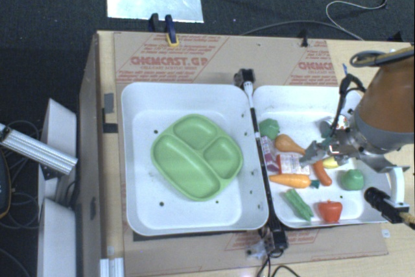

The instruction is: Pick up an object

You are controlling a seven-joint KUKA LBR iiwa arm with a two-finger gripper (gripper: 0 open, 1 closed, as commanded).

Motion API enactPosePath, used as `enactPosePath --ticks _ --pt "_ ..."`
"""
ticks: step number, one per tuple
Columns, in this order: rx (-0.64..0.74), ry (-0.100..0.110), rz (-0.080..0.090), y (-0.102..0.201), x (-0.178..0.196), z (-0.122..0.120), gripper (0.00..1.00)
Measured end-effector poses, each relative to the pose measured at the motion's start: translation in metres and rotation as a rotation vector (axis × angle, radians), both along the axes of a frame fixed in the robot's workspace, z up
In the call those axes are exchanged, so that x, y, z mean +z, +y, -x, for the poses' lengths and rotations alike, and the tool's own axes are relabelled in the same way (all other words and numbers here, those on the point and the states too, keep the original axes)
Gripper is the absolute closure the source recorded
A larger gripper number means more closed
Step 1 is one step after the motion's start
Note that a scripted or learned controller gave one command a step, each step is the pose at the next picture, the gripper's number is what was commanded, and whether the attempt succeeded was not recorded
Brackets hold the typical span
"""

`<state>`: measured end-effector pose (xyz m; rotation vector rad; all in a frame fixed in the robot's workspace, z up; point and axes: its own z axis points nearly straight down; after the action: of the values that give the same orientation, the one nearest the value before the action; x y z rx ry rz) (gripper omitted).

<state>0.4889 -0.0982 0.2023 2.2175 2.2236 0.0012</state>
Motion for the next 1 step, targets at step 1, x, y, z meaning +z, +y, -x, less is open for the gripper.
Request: enactPosePath --ticks 1 --pt "-0.002 -0.010 0.001 -0.0241 -0.1139 -0.0511 0.00"
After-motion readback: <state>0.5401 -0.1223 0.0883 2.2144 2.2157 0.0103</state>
